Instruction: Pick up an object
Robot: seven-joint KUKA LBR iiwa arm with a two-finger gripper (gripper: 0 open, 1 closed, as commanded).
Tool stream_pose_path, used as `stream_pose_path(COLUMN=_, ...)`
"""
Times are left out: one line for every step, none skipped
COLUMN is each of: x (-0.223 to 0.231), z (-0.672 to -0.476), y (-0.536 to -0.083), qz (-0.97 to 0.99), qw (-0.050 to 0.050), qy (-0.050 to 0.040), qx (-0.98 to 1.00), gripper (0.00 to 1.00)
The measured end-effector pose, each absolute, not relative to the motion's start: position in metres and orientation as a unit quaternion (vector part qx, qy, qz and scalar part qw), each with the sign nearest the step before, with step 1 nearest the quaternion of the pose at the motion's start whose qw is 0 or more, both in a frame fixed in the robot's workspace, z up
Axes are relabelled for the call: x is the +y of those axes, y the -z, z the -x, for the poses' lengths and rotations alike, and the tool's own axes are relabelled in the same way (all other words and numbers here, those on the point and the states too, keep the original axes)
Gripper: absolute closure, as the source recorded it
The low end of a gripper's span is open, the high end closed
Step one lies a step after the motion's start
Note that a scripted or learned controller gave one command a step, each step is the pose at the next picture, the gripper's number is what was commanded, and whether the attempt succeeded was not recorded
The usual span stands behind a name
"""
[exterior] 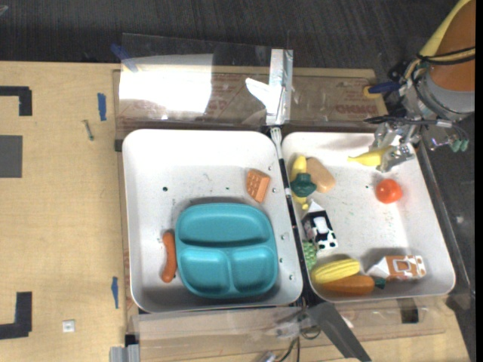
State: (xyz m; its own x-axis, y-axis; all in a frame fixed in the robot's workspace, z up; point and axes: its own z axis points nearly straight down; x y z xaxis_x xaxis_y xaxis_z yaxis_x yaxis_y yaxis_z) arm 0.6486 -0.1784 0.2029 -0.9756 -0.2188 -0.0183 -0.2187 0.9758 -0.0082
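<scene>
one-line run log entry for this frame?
stage: reaching | pincer: over right bin far corner, beside yellow banana | red tomato: just below, untouched | lifted: nothing

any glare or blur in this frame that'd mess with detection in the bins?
Camera view: strong glare on the clear sheet behind the left bin, washing it white. Bin floors are evenly lit with soft shadows. The teal tray and red ball read sharp. The gripper looks slightly soft, its metal blending with the yellow item beside it.
</scene>
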Motion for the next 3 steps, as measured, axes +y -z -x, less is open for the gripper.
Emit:
stream_pose_path(x=-0.135, z=-0.662, y=-0.241, qz=0.049, qw=0.007, qy=0.0003, qx=0.999, gripper=1.00)
stream_pose_path(x=-0.180, z=-0.669, y=-0.270, qz=0.149, qw=0.007, qy=0.0018, qx=0.989, gripper=1.00)
stream_pose_path(x=-0.150, z=-0.668, y=-0.260, qz=0.174, qw=0.003, qy=-0.0003, qx=0.985, gripper=1.00)
